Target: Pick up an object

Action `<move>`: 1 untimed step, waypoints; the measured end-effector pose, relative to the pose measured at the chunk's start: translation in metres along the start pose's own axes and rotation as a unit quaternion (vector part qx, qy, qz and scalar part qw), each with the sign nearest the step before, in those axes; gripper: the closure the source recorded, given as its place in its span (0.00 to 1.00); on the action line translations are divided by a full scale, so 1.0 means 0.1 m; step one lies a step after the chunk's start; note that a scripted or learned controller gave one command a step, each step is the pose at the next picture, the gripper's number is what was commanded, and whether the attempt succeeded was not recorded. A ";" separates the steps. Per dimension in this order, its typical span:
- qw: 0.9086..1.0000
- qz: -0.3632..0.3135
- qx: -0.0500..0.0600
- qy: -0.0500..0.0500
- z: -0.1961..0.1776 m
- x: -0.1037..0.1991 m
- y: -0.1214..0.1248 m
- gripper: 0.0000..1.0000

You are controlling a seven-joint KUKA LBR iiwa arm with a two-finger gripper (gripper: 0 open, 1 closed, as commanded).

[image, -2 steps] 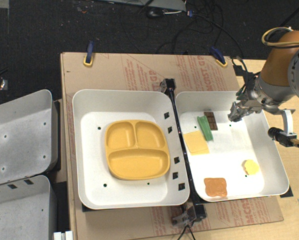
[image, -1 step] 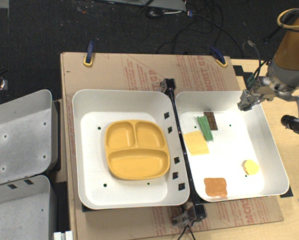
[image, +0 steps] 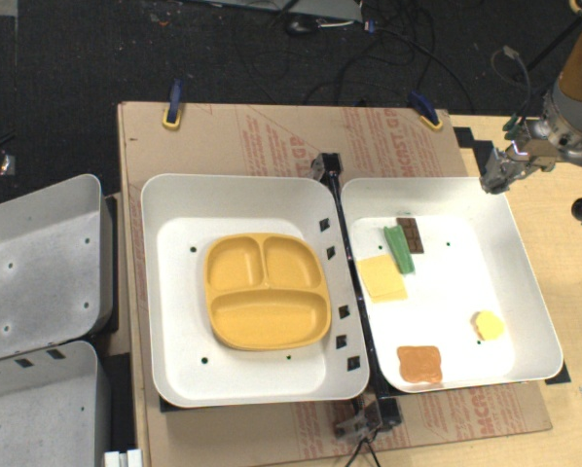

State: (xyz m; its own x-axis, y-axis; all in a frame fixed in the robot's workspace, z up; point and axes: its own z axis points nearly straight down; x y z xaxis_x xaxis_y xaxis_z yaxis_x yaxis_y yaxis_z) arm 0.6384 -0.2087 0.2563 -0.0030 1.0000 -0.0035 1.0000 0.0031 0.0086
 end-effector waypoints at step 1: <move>1.000 0.000 0.002 0.001 -0.17 0.00 0.01 1.00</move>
State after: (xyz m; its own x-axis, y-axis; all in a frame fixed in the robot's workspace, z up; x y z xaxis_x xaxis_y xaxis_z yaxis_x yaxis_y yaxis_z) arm 0.6393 -0.2088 0.2729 -0.0028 1.0000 -0.0017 1.0000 0.0028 0.0040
